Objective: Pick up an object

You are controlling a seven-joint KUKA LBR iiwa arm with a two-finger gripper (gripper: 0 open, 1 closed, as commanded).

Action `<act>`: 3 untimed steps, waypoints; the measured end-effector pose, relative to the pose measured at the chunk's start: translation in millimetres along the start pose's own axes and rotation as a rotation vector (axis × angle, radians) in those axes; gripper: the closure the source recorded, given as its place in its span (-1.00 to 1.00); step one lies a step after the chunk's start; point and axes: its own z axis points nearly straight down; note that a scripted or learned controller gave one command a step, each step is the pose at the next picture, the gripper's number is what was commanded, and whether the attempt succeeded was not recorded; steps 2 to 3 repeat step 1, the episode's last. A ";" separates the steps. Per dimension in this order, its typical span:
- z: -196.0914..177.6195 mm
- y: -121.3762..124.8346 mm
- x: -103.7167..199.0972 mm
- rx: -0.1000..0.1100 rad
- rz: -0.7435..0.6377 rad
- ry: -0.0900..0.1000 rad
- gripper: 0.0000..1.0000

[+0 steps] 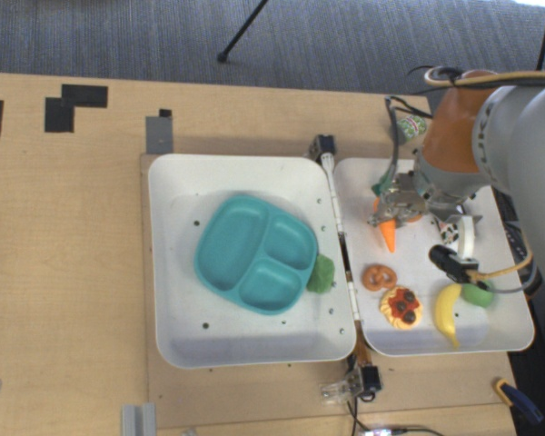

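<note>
Over right bin (pixel 518 334), end effector (pixel 398 209), carrot (pixel 388 235)

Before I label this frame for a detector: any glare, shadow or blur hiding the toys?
Camera view: lighting even, no glare on the right bin; the arm's soft shadow falls over the carrot; banana and pretzel read sharp; arm slightly soft at the edge.
</note>
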 end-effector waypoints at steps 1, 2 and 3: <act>-128.8 -43.7 44.9 -0.002 -0.001 0.001 1.00; -128.8 -43.7 44.9 -0.002 -0.001 0.001 1.00; -128.8 -43.7 44.9 -0.002 -0.001 0.001 1.00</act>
